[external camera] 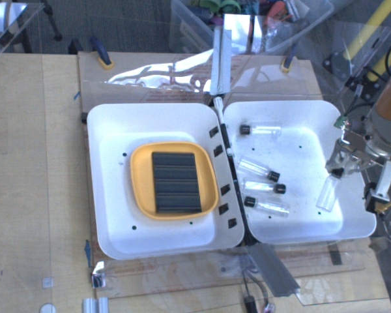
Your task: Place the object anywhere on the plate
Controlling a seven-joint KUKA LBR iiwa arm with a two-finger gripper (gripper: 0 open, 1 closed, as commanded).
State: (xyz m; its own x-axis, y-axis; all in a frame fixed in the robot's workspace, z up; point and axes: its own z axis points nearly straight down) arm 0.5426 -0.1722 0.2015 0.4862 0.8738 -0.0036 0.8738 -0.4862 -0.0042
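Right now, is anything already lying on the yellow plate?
Yes. A dark ribbed block lies flat across the yellow plate in the left bin; the clear tubes lie in the right bin.

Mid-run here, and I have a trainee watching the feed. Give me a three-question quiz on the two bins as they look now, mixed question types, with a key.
1. True or false: the yellow rounded plate sits in the right white bin.
2. Multiple choice: what lies on the plate? A) a clear tube B) a dark ribbed rectangular block C) a blue clamp
3. Fill in: apart from the one beside the gripper, the clear plastic tubes with black caps lying in the right bin number ____.

Key
1. False: it sits in the left white bin.
2. B
3. Four. A fifth clear tube hangs at the gripper, though the view does not settle whether it is gripped.
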